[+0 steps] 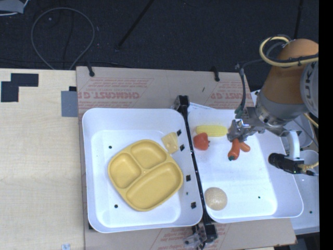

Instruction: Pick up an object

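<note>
The grey arm (283, 95) is extended in from the right, its orange band raised above the wrist. The gripper (238, 134) is pointed downward and leftward, positioned at the far right.

Both bins are white: the left bin (99, 139) holds a yellow divided plate (145, 174); the right bin (270, 191) holds an orange carrot (237, 149), red tomato (201, 141), yellow corn (210, 130), and beige ball (215, 198).
</note>
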You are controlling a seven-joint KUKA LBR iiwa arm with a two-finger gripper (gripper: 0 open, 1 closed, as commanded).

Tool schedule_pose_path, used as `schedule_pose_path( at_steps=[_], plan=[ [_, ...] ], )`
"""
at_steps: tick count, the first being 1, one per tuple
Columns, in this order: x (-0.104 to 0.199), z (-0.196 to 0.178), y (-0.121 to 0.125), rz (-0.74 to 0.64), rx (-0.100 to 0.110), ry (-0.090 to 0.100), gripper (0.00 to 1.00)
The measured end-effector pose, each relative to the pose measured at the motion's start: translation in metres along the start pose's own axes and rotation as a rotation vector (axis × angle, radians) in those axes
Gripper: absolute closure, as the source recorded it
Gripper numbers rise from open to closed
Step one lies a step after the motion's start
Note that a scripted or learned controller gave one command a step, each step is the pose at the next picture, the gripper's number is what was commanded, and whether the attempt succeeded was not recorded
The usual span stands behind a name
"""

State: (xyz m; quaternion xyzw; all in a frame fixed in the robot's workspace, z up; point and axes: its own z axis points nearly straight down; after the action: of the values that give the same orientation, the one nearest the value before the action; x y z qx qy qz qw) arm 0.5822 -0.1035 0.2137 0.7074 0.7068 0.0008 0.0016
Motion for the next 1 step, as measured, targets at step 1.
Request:
schedule_pose_path(
  at_steps=[1],
  plan=[
    [-0.0002,0.0002,-0.0001,0.0,0.006,0.001,1.0]
  ],
)
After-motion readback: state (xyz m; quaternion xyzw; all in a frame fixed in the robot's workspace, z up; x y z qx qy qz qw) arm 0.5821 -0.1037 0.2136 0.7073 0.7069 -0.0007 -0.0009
